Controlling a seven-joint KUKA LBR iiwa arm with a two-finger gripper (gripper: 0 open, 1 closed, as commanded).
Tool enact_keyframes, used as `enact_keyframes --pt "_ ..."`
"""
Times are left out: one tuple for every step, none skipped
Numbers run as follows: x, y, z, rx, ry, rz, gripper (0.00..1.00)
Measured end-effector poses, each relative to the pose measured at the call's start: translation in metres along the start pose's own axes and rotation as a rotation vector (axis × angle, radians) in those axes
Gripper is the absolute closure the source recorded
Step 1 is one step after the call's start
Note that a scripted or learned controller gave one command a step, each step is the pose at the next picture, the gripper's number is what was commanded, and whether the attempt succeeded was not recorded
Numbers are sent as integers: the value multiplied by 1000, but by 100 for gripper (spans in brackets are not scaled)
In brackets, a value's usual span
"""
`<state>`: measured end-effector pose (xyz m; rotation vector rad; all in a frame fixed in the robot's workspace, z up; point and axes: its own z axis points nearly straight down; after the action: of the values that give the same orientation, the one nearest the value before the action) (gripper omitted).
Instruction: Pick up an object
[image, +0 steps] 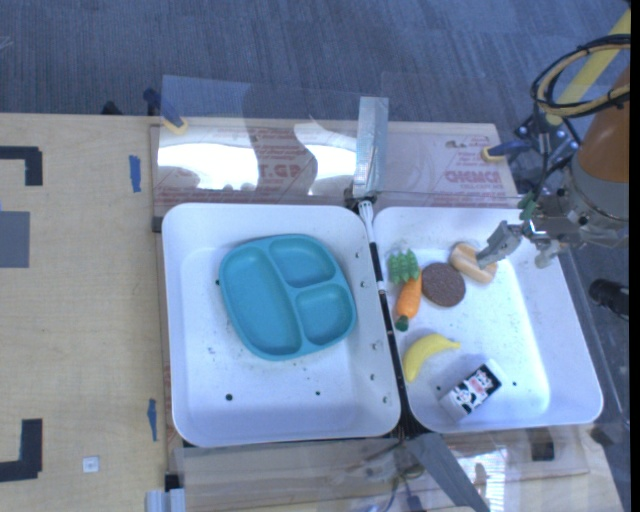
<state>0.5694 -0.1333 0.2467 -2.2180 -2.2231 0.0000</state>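
Observation:
The right bin (560, 340) holds several toy foods. A tan bread roll (468, 261) lies at the back, with a brown round patty (443, 284) beside it. An orange carrot (407, 298) with green leaves (403, 265) lies along the bin's left wall. A yellow banana (428, 353) and a black-and-white carton (472, 389) sit nearer the front. My gripper (522, 248) hangs over the bin's back right part, open, with nothing between its fingers. Its left finger (496, 243) ends just right of the bread roll.
The left bin (190, 380) holds a blue divided plate (288, 295). A metal post (370, 150) stands behind the divider between the bins. Yellow and black cables (580, 75) loop above the arm at the right.

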Motion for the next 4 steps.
enact_keyframes --pt "24 34 106 6 1 -211 0" --pt "31 51 159 -8 -3 -229 0" --pt "29 52 148 -11 -4 -226 100" --pt "108 73 55 -15 0 -216 100"
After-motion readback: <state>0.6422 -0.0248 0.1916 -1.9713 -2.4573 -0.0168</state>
